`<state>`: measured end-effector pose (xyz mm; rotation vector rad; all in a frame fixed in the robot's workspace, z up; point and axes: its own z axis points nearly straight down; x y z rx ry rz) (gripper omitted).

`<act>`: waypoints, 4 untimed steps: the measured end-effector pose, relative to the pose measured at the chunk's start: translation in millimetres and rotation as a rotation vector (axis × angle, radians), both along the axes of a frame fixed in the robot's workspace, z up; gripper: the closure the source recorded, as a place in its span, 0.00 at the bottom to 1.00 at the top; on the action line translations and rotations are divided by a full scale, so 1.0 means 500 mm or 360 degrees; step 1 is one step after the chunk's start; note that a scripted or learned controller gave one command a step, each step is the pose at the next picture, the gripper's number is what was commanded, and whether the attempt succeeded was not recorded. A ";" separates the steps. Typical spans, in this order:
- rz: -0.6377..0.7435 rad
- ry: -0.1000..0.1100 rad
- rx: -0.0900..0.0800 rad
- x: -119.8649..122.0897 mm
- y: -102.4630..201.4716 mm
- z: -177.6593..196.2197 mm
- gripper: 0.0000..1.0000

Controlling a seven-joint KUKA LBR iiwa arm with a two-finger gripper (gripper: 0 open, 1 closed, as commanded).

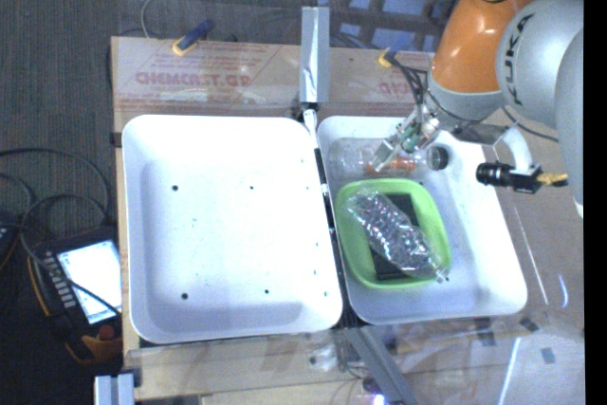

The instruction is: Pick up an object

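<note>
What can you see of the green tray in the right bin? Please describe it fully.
The green tray is a shallow, lime-green, roughly square dish with rounded corners and a raised rim, plastic by its look. It lies flat on the floor of the right bin, toward the bin's left side. Inside it a crinkled silvery packet lies diagonally over a black flat object. The gripper is above the tray's far edge, apart from it.
</note>
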<state>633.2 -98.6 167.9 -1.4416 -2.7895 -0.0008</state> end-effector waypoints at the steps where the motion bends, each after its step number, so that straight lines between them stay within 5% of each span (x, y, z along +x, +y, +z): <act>1: 0.0000 0.0000 0.0000 0.000 0.000 0.000 0.00; 2: -0.0363 0.0003 -0.0002 -0.101 0.071 0.090 0.00; 3: -0.0347 0.0003 -0.0006 -0.072 -0.054 -0.015 0.00; 4: -0.0626 -0.0039 0.0002 -0.127 -0.161 -0.144 0.00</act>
